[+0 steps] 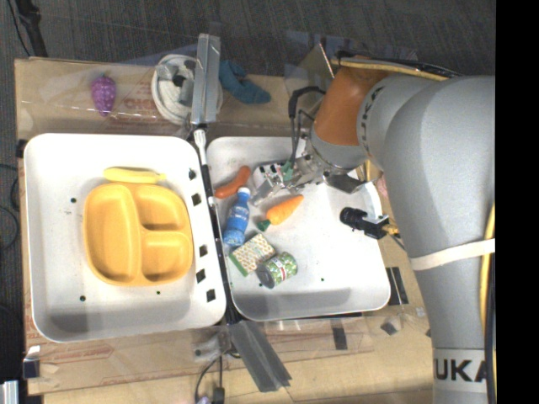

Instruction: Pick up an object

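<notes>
Two bins sat side by side. The left bin held a tray. In the right bin, a bottle lay left of a carrot, a sausage behind them, a can in front

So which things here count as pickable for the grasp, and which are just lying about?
Job in hand: gripper; right bin holding carrot, blue bottle, sausage, can, green packet.

Lying about: yellow tray, purple toy, blue cloth.
</notes>
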Tool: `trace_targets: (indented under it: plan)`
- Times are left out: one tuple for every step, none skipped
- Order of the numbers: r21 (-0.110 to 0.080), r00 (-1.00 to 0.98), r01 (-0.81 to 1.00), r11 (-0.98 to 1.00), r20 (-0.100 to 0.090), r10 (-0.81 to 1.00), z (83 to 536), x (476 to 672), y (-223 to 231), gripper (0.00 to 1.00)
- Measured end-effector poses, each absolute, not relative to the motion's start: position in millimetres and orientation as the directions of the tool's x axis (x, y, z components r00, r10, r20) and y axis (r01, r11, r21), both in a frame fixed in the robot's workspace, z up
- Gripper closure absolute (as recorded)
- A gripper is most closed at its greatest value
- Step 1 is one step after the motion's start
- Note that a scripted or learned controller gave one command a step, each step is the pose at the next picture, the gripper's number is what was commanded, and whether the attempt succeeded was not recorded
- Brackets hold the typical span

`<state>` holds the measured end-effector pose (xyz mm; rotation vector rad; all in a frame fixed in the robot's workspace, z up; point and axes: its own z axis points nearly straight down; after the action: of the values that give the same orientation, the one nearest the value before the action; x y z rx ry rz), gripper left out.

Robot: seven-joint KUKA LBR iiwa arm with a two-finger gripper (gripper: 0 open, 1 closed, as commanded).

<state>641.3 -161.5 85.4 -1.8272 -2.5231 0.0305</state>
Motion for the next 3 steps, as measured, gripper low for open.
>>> trace_targets:
  plan:
    - [-0.004, -0.285, 0.958, 0.285, 0.002, 0.958, 89.2, 582.3, -210.2, 0.0]
    - [-0.003, -0.154, 0.988, 0.154, 0.002, 0.988, 89.2, 533.9, -209.2, 0.0]
    - [-0.004, -0.048, 0.999, 0.048, 0.002, 0.999, 89.0, 477.3, -188.2, 0.0]
